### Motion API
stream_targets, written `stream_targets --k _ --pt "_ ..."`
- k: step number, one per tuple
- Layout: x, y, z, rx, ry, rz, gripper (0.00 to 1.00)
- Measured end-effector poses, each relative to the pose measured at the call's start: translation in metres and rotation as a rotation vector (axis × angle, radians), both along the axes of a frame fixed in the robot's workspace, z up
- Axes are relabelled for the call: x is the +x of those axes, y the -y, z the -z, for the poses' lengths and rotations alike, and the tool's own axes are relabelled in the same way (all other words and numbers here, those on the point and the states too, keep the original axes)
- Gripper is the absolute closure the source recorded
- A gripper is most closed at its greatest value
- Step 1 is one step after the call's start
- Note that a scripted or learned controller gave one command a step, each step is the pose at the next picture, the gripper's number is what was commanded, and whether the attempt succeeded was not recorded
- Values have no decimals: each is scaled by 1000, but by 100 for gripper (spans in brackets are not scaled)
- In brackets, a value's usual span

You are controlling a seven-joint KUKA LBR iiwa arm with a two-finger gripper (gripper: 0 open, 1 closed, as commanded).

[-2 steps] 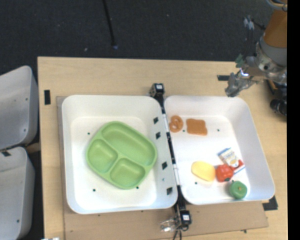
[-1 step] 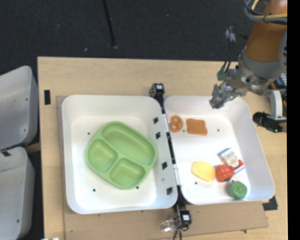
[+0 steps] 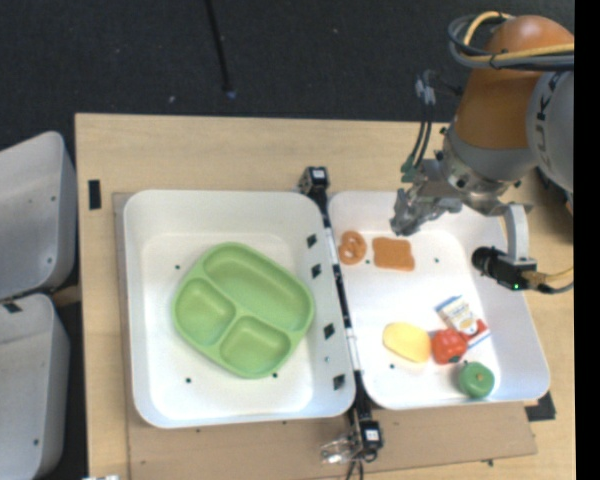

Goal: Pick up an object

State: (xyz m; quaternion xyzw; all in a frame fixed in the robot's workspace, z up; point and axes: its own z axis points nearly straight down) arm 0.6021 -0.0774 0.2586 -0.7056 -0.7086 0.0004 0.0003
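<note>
The right bin (image 3: 500,368) holds several small items: an orange pretzel (image 3: 351,247), a tan toast slice (image 3: 393,254), a yellow lemon-like piece (image 3: 407,342), a red piece (image 3: 447,346), a green apple (image 3: 475,379) and a small white carton (image 3: 459,315). My gripper (image 3: 407,220) hangs over the back of this bin, just above and behind the toast slice. Nothing shows between its fingers.
The left bin (image 3: 150,368) holds a green divided plate (image 3: 242,310). A black clamp (image 3: 313,179) sits at the back where the bins meet, another clamp (image 3: 365,433) at the front. A black device (image 3: 500,265) juts over the right bin's right rim.
</note>
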Motion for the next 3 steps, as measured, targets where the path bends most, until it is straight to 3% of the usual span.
stream_targets --k 3 --pt "-66 -155 5 1 -2 -3 100"
